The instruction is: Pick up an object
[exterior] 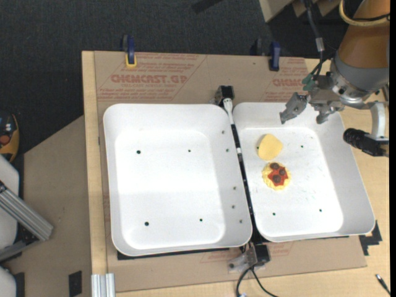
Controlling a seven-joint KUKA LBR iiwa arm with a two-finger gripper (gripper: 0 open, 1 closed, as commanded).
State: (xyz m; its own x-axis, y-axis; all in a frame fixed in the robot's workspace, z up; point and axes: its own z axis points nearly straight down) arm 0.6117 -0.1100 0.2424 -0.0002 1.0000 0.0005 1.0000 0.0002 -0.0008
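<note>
Desk (167,73) carries two white bins side by side. Left of the right bin (346,215) lies the left bin (117,166). Inside the right bin, near its upper middle, a pale yellow piece (270,146) lies just above a small yellow item with red and dark topping (276,176). Tool (307,109) hangs over the right bin's upper edge, fingers spread apart, grasping nothing

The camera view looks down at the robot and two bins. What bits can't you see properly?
- The arm: cut off by the top and right edges of the camera view.
- The red-topped yellow object in the right bin: too small to tell what it is.
- The plain yellow piece: blurry, kind unclear.
- The claw: fingers apart, its far side hidden by its own body.
</note>
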